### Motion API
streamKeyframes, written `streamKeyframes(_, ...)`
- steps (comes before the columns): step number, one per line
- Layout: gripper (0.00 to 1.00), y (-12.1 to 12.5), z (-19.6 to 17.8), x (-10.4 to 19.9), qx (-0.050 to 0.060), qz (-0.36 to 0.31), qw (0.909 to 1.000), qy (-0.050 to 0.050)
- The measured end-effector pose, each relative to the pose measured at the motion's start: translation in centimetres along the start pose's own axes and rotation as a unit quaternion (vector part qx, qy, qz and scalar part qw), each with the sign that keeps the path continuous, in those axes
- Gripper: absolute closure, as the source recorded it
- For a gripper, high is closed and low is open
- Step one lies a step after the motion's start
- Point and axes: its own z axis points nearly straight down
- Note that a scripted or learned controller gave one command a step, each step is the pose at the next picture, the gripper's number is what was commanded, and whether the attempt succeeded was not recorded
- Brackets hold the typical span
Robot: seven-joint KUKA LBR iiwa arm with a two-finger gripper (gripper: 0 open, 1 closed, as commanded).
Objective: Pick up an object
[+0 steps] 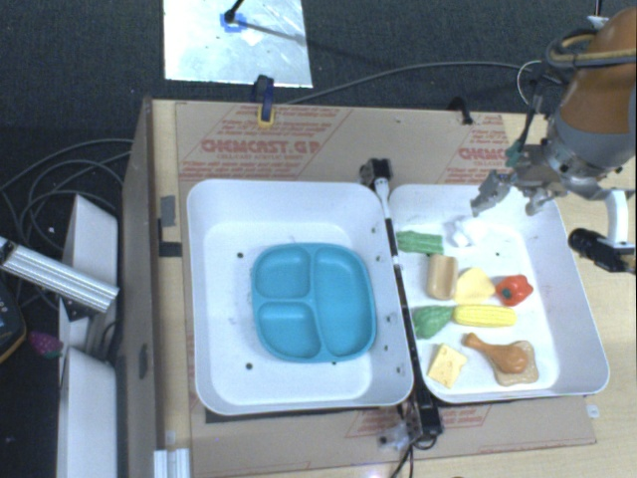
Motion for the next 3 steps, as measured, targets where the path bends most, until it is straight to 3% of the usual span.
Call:
streamKeyframes(1,0.0,-2.4,7.9,-6.6,0.002,0.001,1.0,-0.001)
streamKeyframes(2,0.0,-6.0,14.9,-7.9,0.0,0.001,1.0,-0.001)
streamKeyframes(3,1.0,-5.9,13.9,-7.8,-0.002,0.001,1.0,-0.001)
